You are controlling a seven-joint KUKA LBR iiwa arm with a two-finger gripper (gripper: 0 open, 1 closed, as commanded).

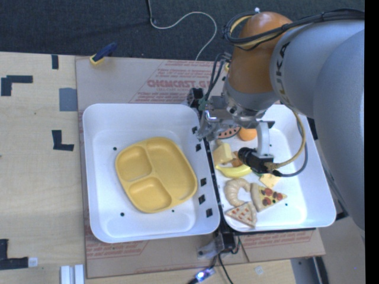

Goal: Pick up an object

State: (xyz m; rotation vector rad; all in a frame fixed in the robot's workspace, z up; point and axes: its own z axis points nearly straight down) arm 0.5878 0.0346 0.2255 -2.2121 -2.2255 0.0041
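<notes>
**Arm low over the right bin, claw buried among toy food**

The gripper (pixel 237 136) hangs at the far left part of the right bin (pixel 314 200), just beside the wall it shares with the left bin (pixel 100 158). Whether it is spread or closed I cannot tell, as the wrist body and a dark cable fitting cover it from above. The grey arm (pixel 325 70) comes in from the right and bends down steeply, its orange band (pixel 257 52) directly above the wrist, so the upper half of that bin lies under it.

Around the claw sit the pickable objects, all crowded toward the left side of the right bin. A yellow banana (pixel 234 171) lies just below the wrist, touching a pale yellow block (pixel 222 153) on its far side. An orange piece (pixel 247 134) peeks out beside the wrist, partly hidden. Nearer the front edge are a beige croissant-like piece (pixel 235 189), a pizza slice (pixel 269 198) and a second pizza slice (pixel 241 215), close together. A small yellow wedge (pixel 270 180) rests by the cable.

In the left bin a yellow divided tray (pixel 155 173) lies at the middle, tilted askew, well apart from the claw.

A white cable (pixel 177 22) loops over the dark floor beyond the bench's far edge, and a blue-and-yellow object (pixel 103 53) sits near the far left corner of the cardboard sheet (pixel 148 81).
</notes>
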